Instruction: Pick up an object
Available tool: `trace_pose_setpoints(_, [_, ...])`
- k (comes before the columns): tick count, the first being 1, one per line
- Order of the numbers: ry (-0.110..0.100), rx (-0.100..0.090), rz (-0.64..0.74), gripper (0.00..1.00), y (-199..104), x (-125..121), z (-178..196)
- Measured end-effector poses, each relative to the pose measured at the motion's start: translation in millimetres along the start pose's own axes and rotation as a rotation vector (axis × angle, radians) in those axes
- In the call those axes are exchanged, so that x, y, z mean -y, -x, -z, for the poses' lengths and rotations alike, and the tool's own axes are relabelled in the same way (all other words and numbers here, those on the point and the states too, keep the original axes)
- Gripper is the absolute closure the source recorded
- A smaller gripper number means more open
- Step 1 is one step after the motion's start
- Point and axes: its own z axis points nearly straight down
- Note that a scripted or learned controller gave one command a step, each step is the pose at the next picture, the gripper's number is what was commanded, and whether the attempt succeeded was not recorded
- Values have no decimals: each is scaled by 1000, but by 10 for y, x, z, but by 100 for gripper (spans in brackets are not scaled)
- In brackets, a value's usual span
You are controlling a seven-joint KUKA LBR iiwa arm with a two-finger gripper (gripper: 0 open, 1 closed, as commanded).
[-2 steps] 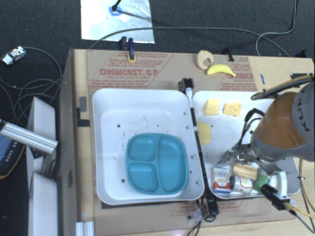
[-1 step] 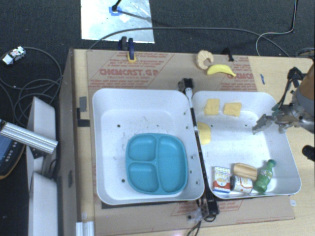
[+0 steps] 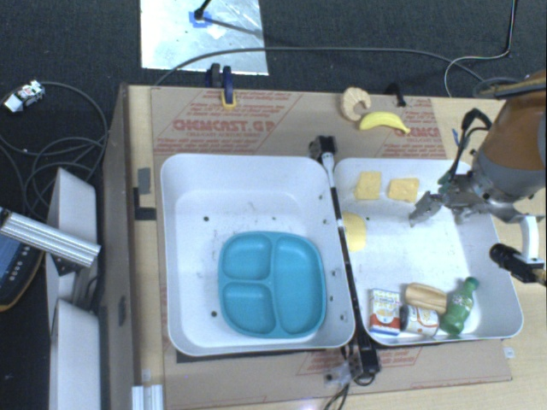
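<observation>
End effector (image 3: 434, 205) hangs over the right bin (image 3: 496, 267), fingers spread apart with nothing between them, just beside a yellow block (image 3: 403, 189). Nothing is picked up yet; the grasp and lift are all left to do, I'd say.

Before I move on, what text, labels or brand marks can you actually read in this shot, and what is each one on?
"CHEMCAST GP": red print on the brown protective sheet behind the left bin.
The same red print repeats across that sheet, also near the banana, but there it is too blurred to read.
Carton in the right bin: coloured label, too small to read.
Green bottle: no readable label.
</observation>
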Motion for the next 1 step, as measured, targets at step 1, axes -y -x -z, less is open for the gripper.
trace_pose_setpoints(1, [0, -1, 1, 0, -577, -178, 191])
